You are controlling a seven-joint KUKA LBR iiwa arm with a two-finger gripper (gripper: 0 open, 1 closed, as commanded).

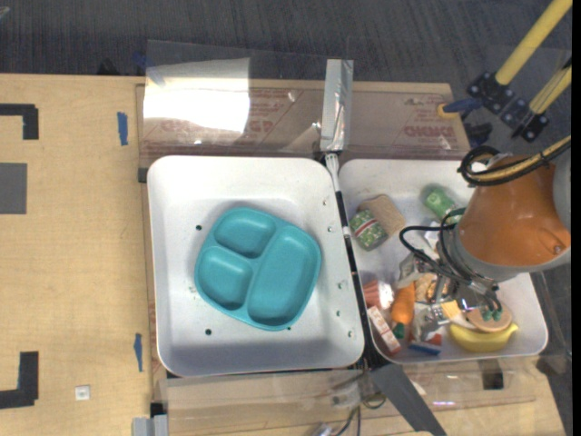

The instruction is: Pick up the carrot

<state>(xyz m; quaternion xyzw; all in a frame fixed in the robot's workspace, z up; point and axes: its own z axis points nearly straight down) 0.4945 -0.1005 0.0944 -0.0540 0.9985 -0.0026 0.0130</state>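
The carrot (402, 305) is a short orange piece lying in the front part of the right bin (531, 312), among other small items. My gripper (434, 289) hangs low over that bin, just to the right of the carrot and very close to it. Cables and the grey wrist under the orange band cover much of the gripper. I cannot make out anything held in it.
In the right bin a yellow banana (481, 336) lies at the front right, a tan can with a green label (374, 223) at the back left, a green item (438, 200) at the back, and a red-and-white packet (378, 296) left of the carrot. The left bin (172, 198) holds a teal divided plate (259, 268).
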